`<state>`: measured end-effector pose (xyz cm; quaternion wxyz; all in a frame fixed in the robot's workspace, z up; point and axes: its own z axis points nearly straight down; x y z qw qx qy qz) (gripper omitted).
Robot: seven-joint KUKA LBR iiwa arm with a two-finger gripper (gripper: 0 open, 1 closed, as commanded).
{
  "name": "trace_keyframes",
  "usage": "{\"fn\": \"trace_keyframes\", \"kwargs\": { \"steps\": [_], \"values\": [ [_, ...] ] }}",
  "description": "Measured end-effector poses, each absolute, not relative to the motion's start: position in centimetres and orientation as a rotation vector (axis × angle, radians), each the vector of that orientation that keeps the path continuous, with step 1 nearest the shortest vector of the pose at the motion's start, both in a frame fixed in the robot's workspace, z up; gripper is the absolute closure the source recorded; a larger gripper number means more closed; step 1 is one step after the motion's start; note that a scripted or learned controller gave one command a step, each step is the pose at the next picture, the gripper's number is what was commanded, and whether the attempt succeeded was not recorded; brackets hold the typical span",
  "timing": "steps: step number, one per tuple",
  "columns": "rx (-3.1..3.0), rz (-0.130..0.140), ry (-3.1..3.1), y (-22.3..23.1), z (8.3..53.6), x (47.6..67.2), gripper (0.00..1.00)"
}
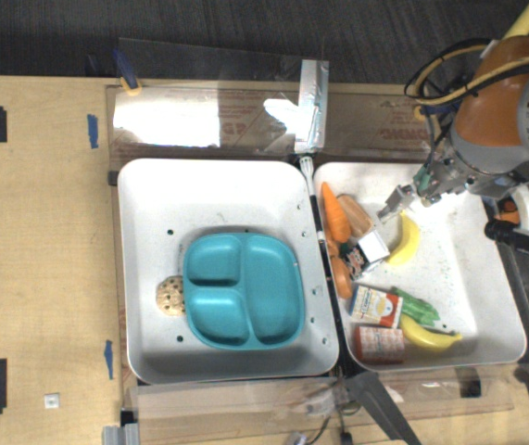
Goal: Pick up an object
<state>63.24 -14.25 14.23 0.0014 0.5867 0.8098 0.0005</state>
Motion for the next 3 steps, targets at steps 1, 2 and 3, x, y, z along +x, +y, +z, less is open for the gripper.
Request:
{"fn": "trace_keyframes", "kwargs": {
  "steps": [1, 2, 3],
  "values": [
    [1.787, 0.004, 2.579, -16.8, 8.6, 61.4, 0.0],
    [1.787, 0.007, 2.574, -16.9, 9.5, 61.6, 1.0],
    [1.788, 0.008, 2.573, -16.8, 10.2, 61.6, 1.0]
  ]
}}
